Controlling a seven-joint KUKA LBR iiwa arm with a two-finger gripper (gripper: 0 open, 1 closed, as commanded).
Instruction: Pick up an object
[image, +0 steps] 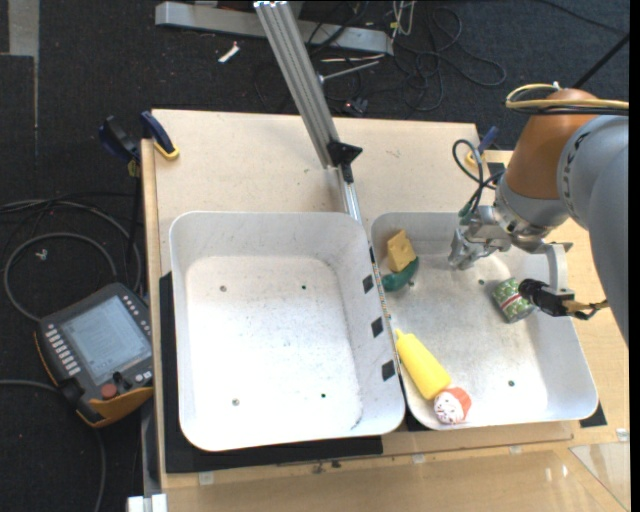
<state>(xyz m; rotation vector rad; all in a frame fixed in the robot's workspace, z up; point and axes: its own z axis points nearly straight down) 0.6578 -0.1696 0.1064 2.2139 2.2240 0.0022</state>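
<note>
yellow block (400, 249) on teal piece (397, 279), right bin (560, 385) near divider | green can (512, 299), yellow cylinder (422, 365) also there | gripper (466, 250) low between block and can; we can't tell its opening or any hold | arm cut off right

Even bright overhead light, soft faint shadows, white bins (190, 300) nearly washed out, mild grain, sharp focus

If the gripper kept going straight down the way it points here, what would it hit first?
Most likely bare floor of the right bin: the gripper hangs between the yellow block and the green object, over neither, though depth is hard to judge from this slant.
</note>
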